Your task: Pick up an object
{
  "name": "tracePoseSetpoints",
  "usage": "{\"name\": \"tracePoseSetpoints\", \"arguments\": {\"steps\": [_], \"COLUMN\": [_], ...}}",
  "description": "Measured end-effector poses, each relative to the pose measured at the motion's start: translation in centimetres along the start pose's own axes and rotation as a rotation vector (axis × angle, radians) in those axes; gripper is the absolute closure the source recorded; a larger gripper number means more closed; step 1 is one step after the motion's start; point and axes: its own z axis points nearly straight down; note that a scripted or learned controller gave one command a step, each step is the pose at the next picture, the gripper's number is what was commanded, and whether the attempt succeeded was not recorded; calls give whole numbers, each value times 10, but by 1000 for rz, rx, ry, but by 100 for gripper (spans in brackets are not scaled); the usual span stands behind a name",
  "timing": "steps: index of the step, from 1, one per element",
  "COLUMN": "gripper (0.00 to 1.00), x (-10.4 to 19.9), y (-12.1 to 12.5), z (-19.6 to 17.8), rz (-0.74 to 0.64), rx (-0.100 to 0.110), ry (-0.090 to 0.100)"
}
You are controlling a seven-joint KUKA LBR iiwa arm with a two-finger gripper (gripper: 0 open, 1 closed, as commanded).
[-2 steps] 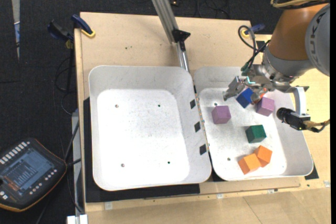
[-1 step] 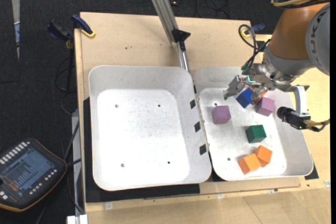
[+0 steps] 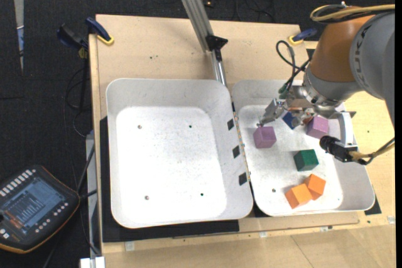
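Note:
My gripper (image 3: 284, 111) hangs low over the upper part of the right bin (image 3: 352, 198), below the orange band of the arm. A small blue block (image 3: 291, 120) lies right under it, partly hidden by the wrist. A purple cube (image 3: 265, 136) sits just left of and below the gripper, apart from it. A second, lighter purple block (image 3: 318, 127) lies to its right. Further toward the front are a green cube (image 3: 306, 160) and two orange blocks (image 3: 298, 195) (image 3: 316, 185) side by side.
The left bin (image 3: 125, 97) lies beside the right one, their rims meeting along the middle. A slanted metal pole (image 3: 195, 6) comes down to the bins' far edge. A black cable plug (image 3: 333, 147) hangs off the wrist near the green cube.

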Motion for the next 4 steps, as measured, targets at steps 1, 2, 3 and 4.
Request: {"name": "tracePoseSetpoints", "arguments": {"steps": [1, 2, 3, 4], "gripper": [0, 0, 100, 100], "x": [-6, -5, -4, -6], "y": [0, 3, 4, 14], "z": [45, 60, 50, -9], "rz": [1, 1, 0, -2], "rx": [1, -10, -13, -9], "ry": [0, 2, 2, -1]}}
